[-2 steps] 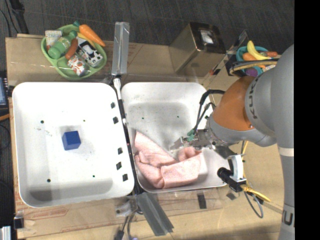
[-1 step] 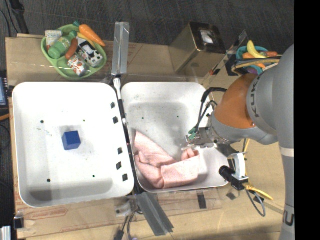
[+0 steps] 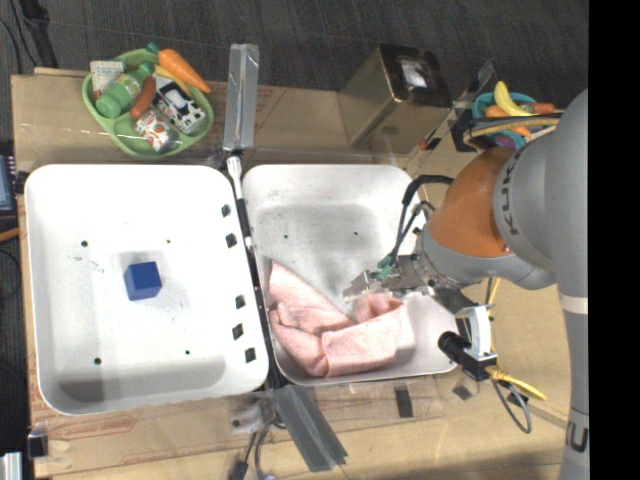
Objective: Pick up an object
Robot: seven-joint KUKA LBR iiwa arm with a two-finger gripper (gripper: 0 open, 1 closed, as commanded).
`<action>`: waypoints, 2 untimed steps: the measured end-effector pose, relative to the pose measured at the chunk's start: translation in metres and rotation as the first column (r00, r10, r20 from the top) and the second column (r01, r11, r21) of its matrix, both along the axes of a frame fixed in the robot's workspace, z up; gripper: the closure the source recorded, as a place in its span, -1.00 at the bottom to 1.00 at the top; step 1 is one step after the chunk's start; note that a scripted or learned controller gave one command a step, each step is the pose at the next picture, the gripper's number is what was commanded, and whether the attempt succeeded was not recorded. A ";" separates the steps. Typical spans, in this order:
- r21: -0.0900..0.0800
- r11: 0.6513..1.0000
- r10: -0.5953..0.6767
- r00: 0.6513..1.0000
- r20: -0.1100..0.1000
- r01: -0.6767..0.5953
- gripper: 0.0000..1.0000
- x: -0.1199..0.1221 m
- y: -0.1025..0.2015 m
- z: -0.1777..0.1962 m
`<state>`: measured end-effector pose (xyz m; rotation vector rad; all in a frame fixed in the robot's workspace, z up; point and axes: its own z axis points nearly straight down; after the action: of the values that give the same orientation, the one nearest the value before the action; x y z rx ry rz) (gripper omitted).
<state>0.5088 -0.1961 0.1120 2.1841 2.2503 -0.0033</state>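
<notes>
A crumpled pink cloth (image 3: 330, 330) lies along the front of the right bin (image 3: 320, 193). A small blue cube (image 3: 143, 279) sits alone near the middle of the left bin (image 3: 60, 218). My gripper (image 3: 368, 286) is low in the right bin, at the cloth's upper right edge, and seems to touch the fabric there. The arm's grey and orange wrist (image 3: 480, 218) leans in from the right, over the bin's right wall.
A green bowl (image 3: 150, 98) of toy food stands behind the left bin. A tan box (image 3: 395, 93) sits behind the right bin, with colourful toys (image 3: 505, 108) beside it. A metal divider (image 3: 240, 98) runs between the bins.
</notes>
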 end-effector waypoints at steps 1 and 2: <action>0.005 1.000 -0.012 1.000 -0.005 0.012 -1.00 0.003 0.004 -0.020; 0.004 1.000 -0.008 1.000 -0.004 0.008 1.00 0.004 0.004 -0.011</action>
<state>0.5130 -0.1920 0.1014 2.1968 2.2459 -0.0030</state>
